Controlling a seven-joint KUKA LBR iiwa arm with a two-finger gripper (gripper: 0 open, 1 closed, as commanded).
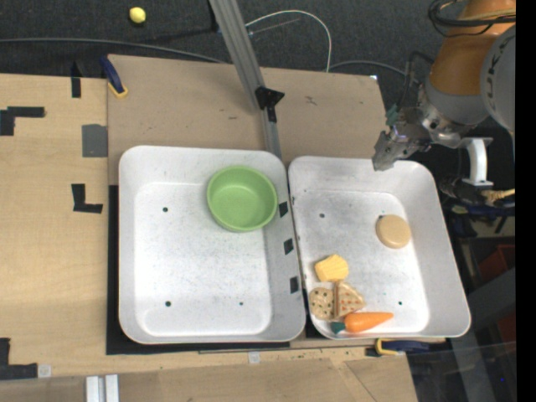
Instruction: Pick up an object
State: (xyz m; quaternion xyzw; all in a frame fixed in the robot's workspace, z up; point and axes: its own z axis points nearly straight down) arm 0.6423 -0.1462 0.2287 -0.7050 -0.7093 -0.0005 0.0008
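Note:
My gripper (387, 153) hangs over the far right corner of the right bin (435, 224), with nothing seen between its tips. A tan round piece (393, 230) lies in the right bin, well below the gripper. Near that bin's front edge sit a yellow block (332, 268), a brown cracker-like piece (335, 301) and an orange carrot (367, 321), packed close together. A green bowl (242, 198) stands upright in the left bin (151, 249), at its far right part.
A grey metal pole (243, 53) slants from the top edge down to the gap between the bins. Cables run across the dark floor behind the bench. A small yellow ball (137, 14) lies on the floor at the far left.

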